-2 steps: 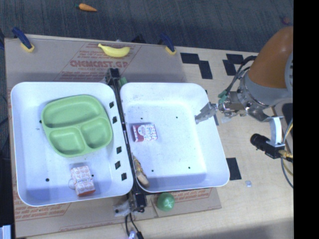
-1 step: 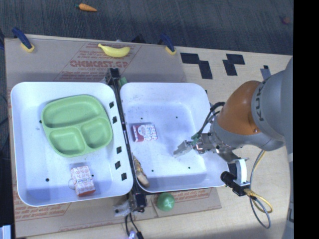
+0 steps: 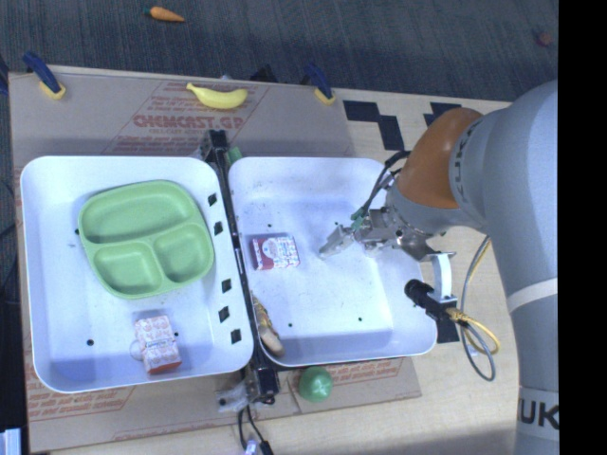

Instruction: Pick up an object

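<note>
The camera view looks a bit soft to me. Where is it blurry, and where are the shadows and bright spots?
In the camera view, print on the small carton is too blurred to read; the gripper is soft-edged too. Bluish shadow lies along the near wall of the right bin and left bin. The bench at lower right is brightly lit; the carpet at top stays dark.

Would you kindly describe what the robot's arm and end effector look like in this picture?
The arm is bulky, rounded and light grey, with an orange band above the wrist and white lettering near its base. The end effector is small, metallic grey. Black and yellow cables loop beside the wrist.
</note>
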Action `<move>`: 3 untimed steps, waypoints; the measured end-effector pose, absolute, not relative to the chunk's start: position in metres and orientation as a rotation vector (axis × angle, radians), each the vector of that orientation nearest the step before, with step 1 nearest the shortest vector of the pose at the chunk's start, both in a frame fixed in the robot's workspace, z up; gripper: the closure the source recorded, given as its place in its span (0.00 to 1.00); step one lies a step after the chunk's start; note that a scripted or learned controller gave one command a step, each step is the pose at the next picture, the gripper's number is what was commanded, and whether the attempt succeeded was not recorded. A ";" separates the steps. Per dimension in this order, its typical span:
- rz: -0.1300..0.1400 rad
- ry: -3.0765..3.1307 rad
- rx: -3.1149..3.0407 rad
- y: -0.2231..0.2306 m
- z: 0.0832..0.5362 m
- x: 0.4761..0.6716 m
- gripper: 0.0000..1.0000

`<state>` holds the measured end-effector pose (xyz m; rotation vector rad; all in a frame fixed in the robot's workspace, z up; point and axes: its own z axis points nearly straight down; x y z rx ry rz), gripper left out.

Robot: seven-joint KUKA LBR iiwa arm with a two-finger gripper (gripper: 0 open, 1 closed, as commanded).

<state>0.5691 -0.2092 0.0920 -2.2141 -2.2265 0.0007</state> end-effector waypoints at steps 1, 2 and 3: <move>-0.002 -2.228 -2.216 -0.211 0.154 0.619 0.00; -0.002 -2.229 -2.216 -0.211 0.220 0.651 0.00; 0.003 -2.225 -2.214 -0.210 0.092 0.609 0.00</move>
